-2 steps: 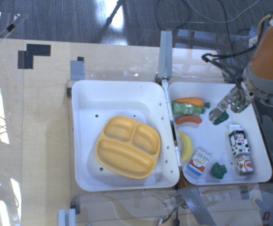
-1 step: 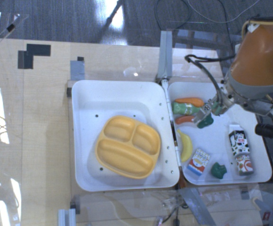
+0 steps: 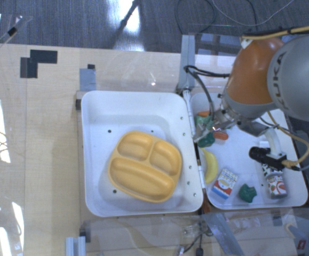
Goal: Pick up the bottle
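Two shallow white bins sit side by side on the pale wooden bench (image 3: 37, 159). The left bin (image 3: 98, 119) holds a single thing: a yellow divided plate (image 3: 144, 166), three compartments moulded into it, lying flat and a little askew toward the near half of the bin. The right bin (image 3: 298, 193) is the busier one. Along its left wall lies a yellow banana (image 3: 211, 166), and just up from that a small green item (image 3: 206, 140) with an orange-red piece (image 3: 221, 135) beside it. Toward the near edge there is a small carton (image 3: 224, 184) printed in white, blue and red, tipped on its side, and right of it a dark green lump (image 3: 247, 193). The bottle (image 3: 274, 179) lies in the right part of that bin near the front corner, on its side, its black cap end pointing left and its label, white with red and orange, toward the near rim. The grey arm with its orange band (image 3: 255, 73) hangs over the far half of the right bin, and the gripper (image 3: 214, 122) is down at the bin's far-left area, close over the green and orange pieces. The bottle lies well apart from it, to the right and nearer the front, with nothing gripping it. Whether the gripper is spread or closed, I cannot tell from here, as the wrist and cables cover it.
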Robot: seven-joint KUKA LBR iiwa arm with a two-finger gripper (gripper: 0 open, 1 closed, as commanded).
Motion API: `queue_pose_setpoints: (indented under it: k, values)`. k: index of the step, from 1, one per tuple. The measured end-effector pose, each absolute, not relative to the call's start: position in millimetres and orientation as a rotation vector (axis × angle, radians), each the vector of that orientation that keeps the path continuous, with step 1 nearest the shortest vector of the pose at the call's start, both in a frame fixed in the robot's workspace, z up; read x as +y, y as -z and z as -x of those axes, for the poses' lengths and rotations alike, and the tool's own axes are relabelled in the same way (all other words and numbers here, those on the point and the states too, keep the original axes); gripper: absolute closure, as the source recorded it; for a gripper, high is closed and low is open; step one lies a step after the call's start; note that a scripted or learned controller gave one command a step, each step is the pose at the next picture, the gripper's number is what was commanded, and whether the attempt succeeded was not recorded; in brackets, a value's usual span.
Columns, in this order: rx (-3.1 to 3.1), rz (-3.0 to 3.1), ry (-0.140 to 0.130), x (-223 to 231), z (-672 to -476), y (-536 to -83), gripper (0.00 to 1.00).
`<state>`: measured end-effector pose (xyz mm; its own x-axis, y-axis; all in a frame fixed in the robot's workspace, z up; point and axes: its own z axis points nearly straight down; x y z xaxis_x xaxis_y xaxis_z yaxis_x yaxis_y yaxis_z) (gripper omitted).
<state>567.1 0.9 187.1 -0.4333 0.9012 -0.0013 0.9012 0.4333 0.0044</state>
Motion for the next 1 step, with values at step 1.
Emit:
queue_pose_setpoints:
  k: [1]
  values:
    - [2.419,-1.997,-0.006,20.9,-575.7,-331.8,1.0]
